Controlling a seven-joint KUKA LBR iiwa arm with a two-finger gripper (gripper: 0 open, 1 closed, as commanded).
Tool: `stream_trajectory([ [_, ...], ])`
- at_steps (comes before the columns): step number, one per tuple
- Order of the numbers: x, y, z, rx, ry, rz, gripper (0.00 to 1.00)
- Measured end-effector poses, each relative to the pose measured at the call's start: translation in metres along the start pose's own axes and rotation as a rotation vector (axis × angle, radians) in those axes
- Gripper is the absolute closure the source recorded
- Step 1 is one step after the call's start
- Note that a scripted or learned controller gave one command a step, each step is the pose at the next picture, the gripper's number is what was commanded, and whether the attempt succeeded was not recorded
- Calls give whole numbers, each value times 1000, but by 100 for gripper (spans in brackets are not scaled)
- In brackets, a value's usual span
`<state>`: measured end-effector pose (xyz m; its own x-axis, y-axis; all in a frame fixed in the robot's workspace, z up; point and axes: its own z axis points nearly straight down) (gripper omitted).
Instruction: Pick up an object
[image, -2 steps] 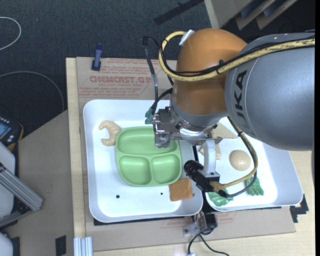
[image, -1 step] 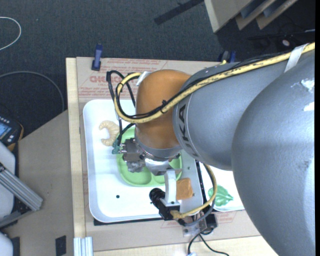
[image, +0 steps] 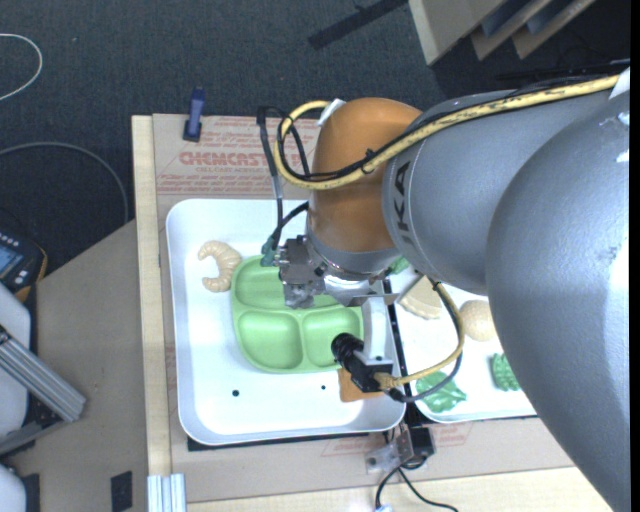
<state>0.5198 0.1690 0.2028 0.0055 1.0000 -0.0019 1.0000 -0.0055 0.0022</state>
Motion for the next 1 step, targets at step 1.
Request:
stream_trajectory([
  [1,25,68,57,2,1,-7,100],
])
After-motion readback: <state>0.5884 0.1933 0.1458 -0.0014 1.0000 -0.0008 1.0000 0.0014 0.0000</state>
